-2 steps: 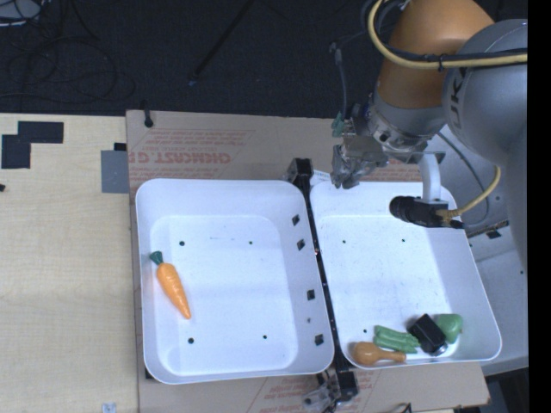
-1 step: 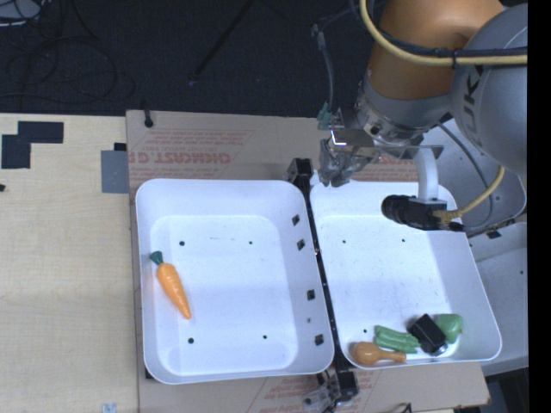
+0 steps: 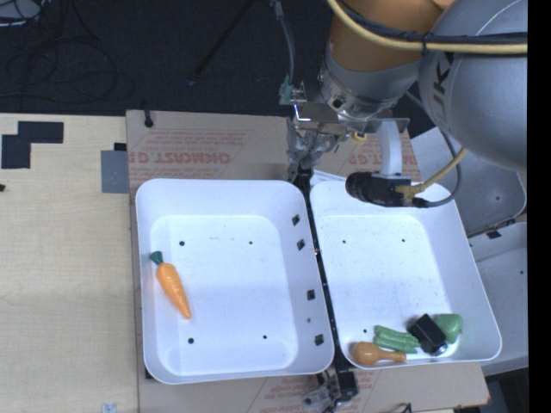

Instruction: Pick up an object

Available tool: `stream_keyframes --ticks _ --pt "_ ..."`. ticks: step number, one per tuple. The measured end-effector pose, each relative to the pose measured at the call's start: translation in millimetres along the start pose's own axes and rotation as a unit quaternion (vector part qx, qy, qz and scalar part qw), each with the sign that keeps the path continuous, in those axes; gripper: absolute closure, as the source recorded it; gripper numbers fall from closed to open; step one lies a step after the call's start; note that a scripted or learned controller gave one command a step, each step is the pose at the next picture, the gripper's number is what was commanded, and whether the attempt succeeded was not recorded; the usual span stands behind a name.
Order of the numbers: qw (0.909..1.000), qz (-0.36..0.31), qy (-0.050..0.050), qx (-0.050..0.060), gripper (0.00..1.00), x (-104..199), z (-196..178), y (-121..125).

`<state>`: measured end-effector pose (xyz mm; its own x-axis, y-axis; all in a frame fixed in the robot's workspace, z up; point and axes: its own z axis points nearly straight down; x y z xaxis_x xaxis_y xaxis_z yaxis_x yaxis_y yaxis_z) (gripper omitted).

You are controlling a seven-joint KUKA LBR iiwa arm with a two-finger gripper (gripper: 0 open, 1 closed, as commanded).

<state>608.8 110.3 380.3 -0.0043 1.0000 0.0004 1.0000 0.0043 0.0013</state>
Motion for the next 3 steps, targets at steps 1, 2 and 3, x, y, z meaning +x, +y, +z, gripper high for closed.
stream_keyframes --ticks 1,2,3 --pt "1.0 0.005 -0.002 -0.007 1.0 -88.1 -167.7 28.8" --pt "0.9999 0.007 -0.001 0.01 1.0 -171.9 3.0 32.7" --pt "1.0 0.001 0.0 0.003 1.0 -144.7 -2.6 7.1"
